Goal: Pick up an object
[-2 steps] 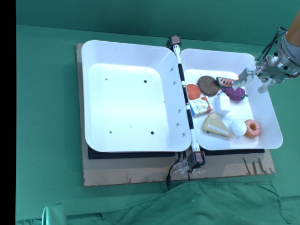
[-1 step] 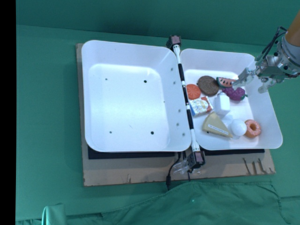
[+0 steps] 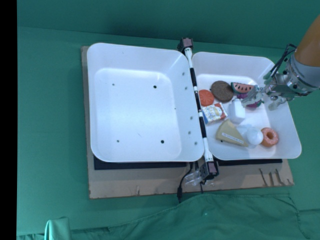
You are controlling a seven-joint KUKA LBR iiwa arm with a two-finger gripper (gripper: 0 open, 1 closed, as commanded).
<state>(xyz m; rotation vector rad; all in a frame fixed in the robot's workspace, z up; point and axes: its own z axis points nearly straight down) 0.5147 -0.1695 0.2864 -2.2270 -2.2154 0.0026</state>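
Observation:
The right white bin (image 3: 225, 64) holds several toy foods. Among them are a brown cookie (image 3: 221, 90), a red disc (image 3: 206, 97), a watermelon slice (image 3: 241, 87), a snack packet (image 3: 214, 113), a white cup-like piece (image 3: 236, 111), a cheese wedge (image 3: 230, 133), a white ball (image 3: 254, 136) and an orange donut (image 3: 270, 136). My gripper (image 3: 261, 98) is low over this bin's right half and stands open. A small purple item (image 3: 252, 104) lies just under its left finger, beside the watermelon slice, and I see nothing lifted.
The left white bin (image 3: 135, 104) sits beside the right one, with a black-and-white divider rail (image 3: 196, 96) between them. Both rest on a cardboard sheet (image 3: 150, 186) over green cloth. The arm's orange band (image 3: 312, 41) enters from the right.

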